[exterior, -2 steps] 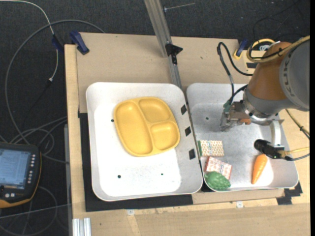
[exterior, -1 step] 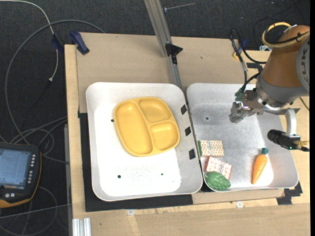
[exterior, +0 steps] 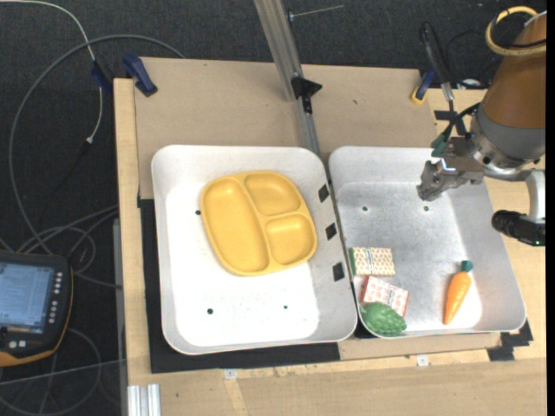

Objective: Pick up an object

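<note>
While the arm (exterior: pixel 517 85) is seen reaching in from the right, its claw (exterior: pixel 434 183) is held over the far part of the right bin (exterior: pixel 408 232), above bare bin floor. Whether the claw is open or closed cannot be told, as it is seen from above and is dark & small. Nothing is seen gripped in it.

Four items are found in the right bin, all toward its near edge & well apart from the claw. A toy carrot (exterior: pixel 457 293), orange w/ a green top, is laid near the bin's near-right corner, its green end pointing far. A small box w/ a pale checked pattern (exterior: pixel 373 260) is placed at the bin's left side, approx. mid-depth. Just nearer than it, a red & white packet (exterior: pixel 384 295) is laid at a tilt, and a green leafy toy vegetable (exterior: pixel 383 319) is set touching the packet's near edge, close to the bin's near-left corner.

The left bin (exterior: pixel 243 319) is occupied by a yellow divided plate (exterior: pixel 256 221) w/ three compartments, set toward the bin's far-centre & turned at a slant.

Both bins are carried side by side on the desk (exterior: pixel 217 102). At far left, off the desk, a handheld screen unit (exterior: pixel 30 306) & loose cables (exterior: pixel 52 146) are seen on dark carpet.
</note>
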Tool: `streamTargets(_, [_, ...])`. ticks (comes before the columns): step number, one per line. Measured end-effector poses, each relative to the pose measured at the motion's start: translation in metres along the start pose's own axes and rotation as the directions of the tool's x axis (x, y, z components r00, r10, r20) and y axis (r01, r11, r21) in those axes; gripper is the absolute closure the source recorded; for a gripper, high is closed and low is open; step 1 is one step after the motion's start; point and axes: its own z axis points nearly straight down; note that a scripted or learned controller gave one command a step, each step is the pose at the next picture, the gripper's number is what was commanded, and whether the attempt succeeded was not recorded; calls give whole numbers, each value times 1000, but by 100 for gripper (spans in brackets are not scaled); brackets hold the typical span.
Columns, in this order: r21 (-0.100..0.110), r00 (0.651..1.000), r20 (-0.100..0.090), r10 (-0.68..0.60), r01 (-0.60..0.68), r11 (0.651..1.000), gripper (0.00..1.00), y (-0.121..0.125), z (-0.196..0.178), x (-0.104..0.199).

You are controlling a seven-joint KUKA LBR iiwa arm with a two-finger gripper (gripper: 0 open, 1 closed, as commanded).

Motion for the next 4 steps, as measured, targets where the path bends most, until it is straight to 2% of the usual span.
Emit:
streamTargets(1, [2, 1000, 0, 0, 0, 1000, 100, 2, -43, 0])
streamTargets(2, [7, 1000, -4, -6, 6, 1000, 100, 8, -42, 63])
streamTargets(3, [13, 1000, -4, -4, 4, 1000, 100, 12, -24, 116])
streamTargets(4, [11, 1000, -4, -4, 4, 1000, 100, 11, -25, 164])
